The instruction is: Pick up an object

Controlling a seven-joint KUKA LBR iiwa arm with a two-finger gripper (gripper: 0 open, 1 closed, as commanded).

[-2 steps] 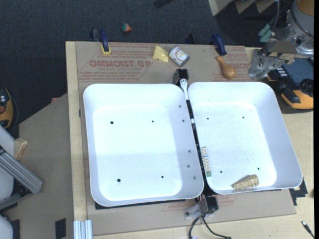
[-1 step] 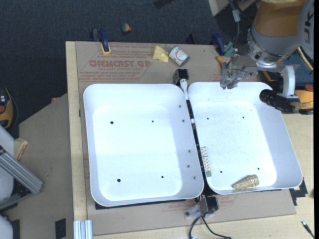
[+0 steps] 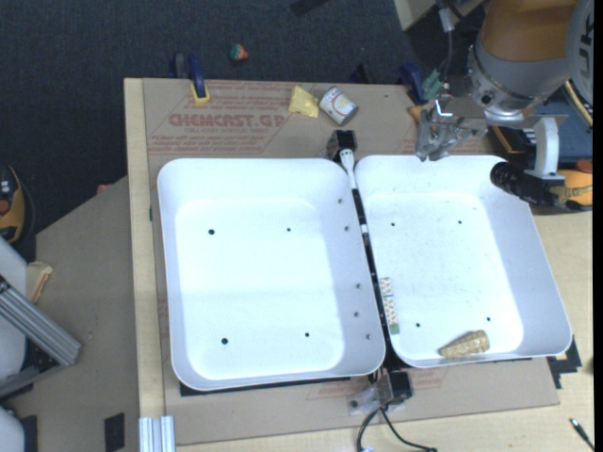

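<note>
**Supervisor:** Where do we stand on the pick?

**Me:** Not started, as far as I can judge. From my screen the gripper (image 3: 435, 139) sits at the upper right of the frame, over the far rim of the right bin (image 3: 528, 252), and I see nothing between its jaws. Whether they are open or closed I cannot tell; they are small and blurred against the clutter behind them.

**Supervisor:** And the object?

**Me:** The one candidate inside a bin is a tan cone-shaped piece (image 3: 464, 345), lying on its side near the lower edge of the right bin, at the lower right of the frame. Its surface looks rough or ribbed, a bit like a wafer cone, though I can't resolve it further. It lies well apart from the gripper, so the approach, descent and grasp are all left to do.

**Supervisor:** Anything else in there?

**Me:** The left bin (image 3: 179, 252) shows just smooth, glossy white plastic with rounded corners and a few dark dots. On the tabletop (image 3: 226, 121) beyond the bins, a brownish board with red lettering, rest a yellow scrap (image 3: 303, 103) and a small pale block (image 3: 338, 105).
</note>
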